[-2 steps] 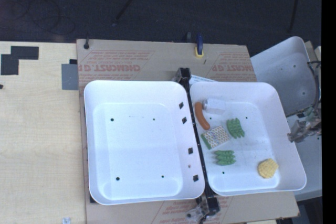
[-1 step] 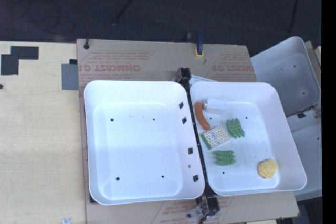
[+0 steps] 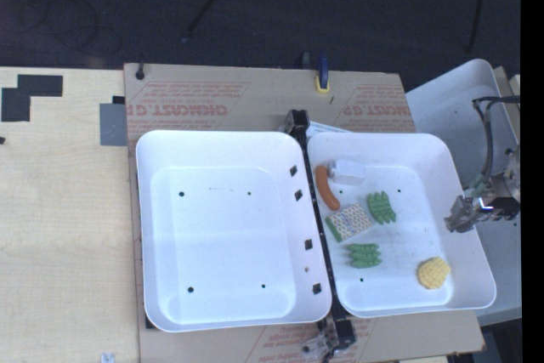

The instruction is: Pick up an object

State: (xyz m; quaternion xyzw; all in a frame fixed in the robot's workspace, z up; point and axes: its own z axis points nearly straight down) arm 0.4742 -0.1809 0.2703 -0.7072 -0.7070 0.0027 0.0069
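The right bin (image 3: 459, 174) holds several small objects. An orange sausage (image 3: 326, 187) lies by its left wall, with a white block (image 3: 347, 172) just right of it. A checkered square piece (image 3: 349, 223) sits below them, between two green vegetable pieces (image 3: 381, 207) (image 3: 364, 255). A yellow corn piece (image 3: 433, 273) rests near the front right corner. My gripper (image 3: 464, 217) hangs over the bin's right rim, above and to the right of the corn, apart from every object. Nothing shows in its grasp.
The left bin (image 3: 149, 183) stands beside the right one, divided from it by a black clamp strip (image 3: 308, 208). Both rest on a cardboard sheet (image 3: 221, 102) on the wooden bench. Grey arm parts and a cable (image 3: 491, 140) fill the far right.
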